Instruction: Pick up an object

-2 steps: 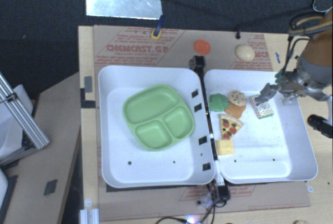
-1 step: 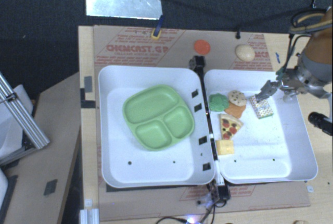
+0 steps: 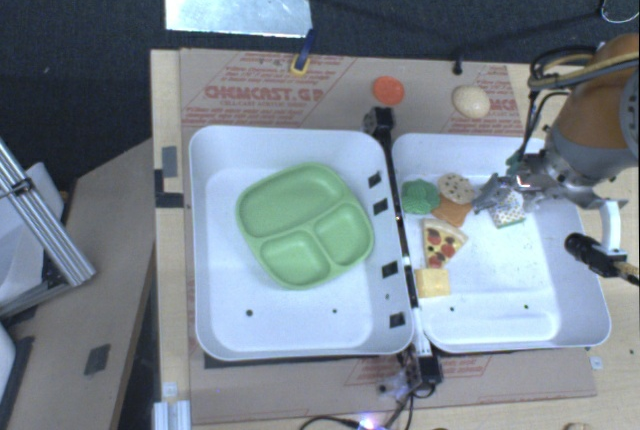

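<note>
we see a small pale patterned piece (image 3: 509,211) in the upper middle of the right bin (image 3: 560,318), lying directly under the gripper (image 3: 500,195), which comes in from the right edge of the frame on the grey arm with its orange band (image 3: 595,113). we cannot tell how the gripper is set, nor whether it touches that piece.

just left of it sits a cluster of toy foods in the upper left part of the same bin: a speckled cookie (image 3: 456,186) touching an orange-brown piece (image 3: 453,210) below it, and a green leafy piece (image 3: 420,194) beside them near the bin's left wall. below these lies a pizza slice (image 3: 441,241), and under that, a yellow block (image 3: 433,282), both close to the divider between the 2 bins.

in the left bin (image 3: 225,318), a green divided plate (image 3: 304,225) with 3 compartments lies near the middle, tilted in the frame.

beyond the bins, on the cardboard at the upper part of the frame, we see an orange round object (image 3: 388,91) and a cream egg-shaped object (image 3: 471,101), well apart from each other.
</note>
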You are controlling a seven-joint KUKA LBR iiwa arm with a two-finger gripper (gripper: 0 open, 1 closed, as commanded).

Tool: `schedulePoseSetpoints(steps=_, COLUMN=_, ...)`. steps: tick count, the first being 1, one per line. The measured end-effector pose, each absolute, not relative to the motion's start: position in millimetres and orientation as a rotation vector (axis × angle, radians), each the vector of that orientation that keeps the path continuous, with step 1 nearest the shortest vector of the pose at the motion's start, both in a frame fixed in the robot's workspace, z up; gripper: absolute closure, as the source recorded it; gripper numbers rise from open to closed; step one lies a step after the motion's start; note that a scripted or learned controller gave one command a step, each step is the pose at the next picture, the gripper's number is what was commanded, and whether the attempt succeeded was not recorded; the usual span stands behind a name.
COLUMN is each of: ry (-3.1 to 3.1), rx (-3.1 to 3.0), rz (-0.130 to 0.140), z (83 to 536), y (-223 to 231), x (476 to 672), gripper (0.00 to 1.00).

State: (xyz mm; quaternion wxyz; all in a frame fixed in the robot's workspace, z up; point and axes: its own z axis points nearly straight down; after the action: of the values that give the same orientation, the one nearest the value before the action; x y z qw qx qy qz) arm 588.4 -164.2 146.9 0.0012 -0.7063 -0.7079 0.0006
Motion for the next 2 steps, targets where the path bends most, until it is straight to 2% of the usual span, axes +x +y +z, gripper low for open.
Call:
schedulePoseSetpoints(steps=1, ry=-2.224, rx=-2.215, rz=0.001, z=101.2, y=-155.8, x=589.8, gripper=0.0)
schedulePoseSetpoints(steps=2, ry=-2.231, rx=-2.227, rz=-0.005, z=91.6, y=-158.3, x=593.7, gripper=0.0)
